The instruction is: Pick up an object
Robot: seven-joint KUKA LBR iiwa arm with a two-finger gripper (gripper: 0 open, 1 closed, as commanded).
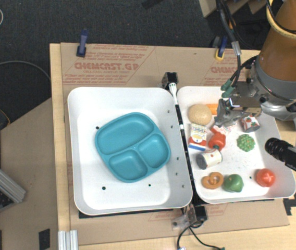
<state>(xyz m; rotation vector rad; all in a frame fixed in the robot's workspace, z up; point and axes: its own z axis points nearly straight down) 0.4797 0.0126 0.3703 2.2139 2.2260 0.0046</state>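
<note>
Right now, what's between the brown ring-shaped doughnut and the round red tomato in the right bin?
The camera view shows one glossy green pepper between the doughnut and the tomato, near the front rim of the right white bin.

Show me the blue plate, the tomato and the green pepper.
blue plate [124,134]: camera view, floor of its large compartment.
tomato [265,177]: camera view, middle of red skin.
green pepper [234,183]: camera view, middle of body.

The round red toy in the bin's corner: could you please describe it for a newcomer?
Find the white bin of toy food, on the view's right. At its near right corner sits the round red toy; its neighbour is green, and the other red piece lies by the gripper.
</note>
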